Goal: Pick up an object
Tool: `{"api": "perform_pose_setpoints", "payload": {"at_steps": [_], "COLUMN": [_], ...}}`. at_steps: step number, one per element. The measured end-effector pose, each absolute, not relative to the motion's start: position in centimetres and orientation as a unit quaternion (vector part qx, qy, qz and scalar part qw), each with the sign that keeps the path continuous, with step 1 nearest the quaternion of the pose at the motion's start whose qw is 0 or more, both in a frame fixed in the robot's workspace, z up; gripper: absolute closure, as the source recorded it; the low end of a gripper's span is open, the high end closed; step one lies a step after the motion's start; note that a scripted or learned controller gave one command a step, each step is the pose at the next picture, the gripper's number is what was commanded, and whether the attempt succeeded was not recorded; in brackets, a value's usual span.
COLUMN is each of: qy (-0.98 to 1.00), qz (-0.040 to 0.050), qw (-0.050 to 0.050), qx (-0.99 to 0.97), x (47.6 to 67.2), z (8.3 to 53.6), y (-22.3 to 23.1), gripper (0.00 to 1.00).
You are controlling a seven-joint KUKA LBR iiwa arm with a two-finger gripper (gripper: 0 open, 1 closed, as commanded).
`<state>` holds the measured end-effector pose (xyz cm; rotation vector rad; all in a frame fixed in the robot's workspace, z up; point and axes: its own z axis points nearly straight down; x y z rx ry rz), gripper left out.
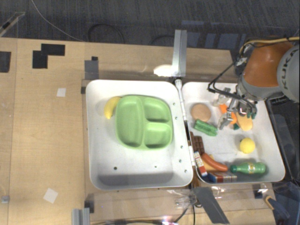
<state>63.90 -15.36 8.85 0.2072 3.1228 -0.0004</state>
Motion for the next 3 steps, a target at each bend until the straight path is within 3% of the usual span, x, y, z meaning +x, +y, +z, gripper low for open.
{"api": "perform_pose_setpoints", "payload": {"at_steps": [1, 2, 3], "qy": [0.998, 0.998, 0.996], "qz": [-0.0009, -0.0008, 0.0002], "qw": [0.013, 0.013, 0.006], "qx": [0.063, 0.063, 0.086], "x": [64.3, 64.3, 64.4], "z": [10.4, 10.4, 8.8], "y": [-15.2, -15.2, -14.1], "gripper": [1.0, 0.0, 0.0]}}
